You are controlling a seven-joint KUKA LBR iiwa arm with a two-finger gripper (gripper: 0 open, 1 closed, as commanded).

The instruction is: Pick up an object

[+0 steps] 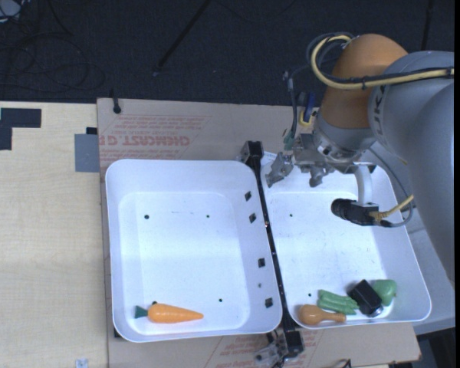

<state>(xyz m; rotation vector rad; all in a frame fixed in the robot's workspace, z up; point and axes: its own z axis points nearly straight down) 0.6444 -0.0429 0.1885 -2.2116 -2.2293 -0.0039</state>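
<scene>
A pale wooden bench carries a brown cardboard sheet [176, 125], and on it stand two shallow white bins side by side, with dark floor and cables behind; I take the right bin [402, 240] as the landmark for all places.

The gripper [295, 171] hangs over the far left corner of the right bin, near the divider between the bins; its two fingers are spread apart and nothing lies between them; above it rises the grey arm with its orange band [364, 75].

The candidate things are far from it: at the near edge of the right bin lie a small tan pear-shaped toy [320, 315], a green pod-like toy [337, 303], a black block [366, 297] and a green piece [385, 288], all crowded and touching; in the left bin [126, 182], at its near left corner, lies an orange carrot [174, 313] alone.

I judge the carrot the easiest object; it looks like light, stiff, smooth plastic, so it may slip; the fingers should close across its thick middle, not the thin tip.
</scene>
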